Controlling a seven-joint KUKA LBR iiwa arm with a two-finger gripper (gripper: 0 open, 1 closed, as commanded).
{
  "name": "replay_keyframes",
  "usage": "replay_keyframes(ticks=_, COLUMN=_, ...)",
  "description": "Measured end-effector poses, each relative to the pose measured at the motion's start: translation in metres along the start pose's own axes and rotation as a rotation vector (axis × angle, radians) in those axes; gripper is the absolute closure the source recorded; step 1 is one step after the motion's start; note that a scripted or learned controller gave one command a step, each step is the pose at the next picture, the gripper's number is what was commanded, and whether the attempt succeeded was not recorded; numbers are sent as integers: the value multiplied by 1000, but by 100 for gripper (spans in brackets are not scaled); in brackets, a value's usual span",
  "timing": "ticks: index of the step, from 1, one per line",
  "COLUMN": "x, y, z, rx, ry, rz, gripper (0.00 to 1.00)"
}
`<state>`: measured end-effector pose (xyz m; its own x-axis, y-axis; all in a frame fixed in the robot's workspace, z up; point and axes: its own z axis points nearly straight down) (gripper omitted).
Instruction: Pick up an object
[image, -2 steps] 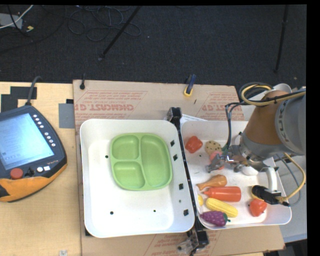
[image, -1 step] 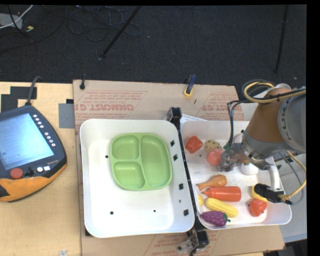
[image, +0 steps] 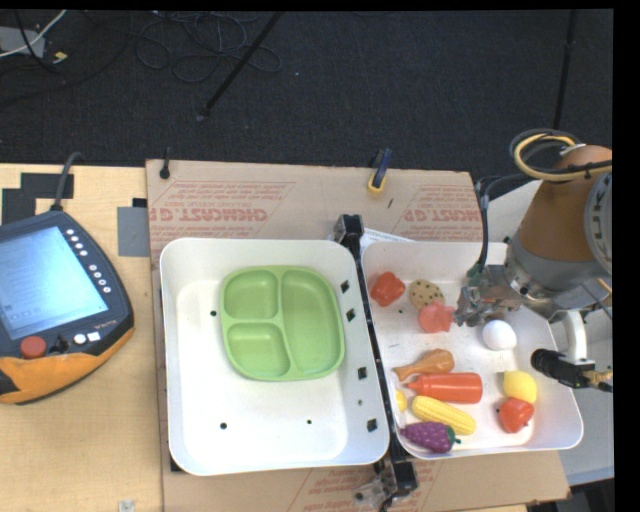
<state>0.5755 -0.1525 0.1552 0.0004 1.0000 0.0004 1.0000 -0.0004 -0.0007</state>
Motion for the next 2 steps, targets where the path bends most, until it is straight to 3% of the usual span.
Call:
replay_keyframes(ticks=1, x=5, y=-6, z=-56, rx=2, ry=0, rz=-1, gripper=100)
replay_keyframes(ticks=2, x=3, y=-5, z=-71, rx=3, ry=1, rz=-1, gripper=100)
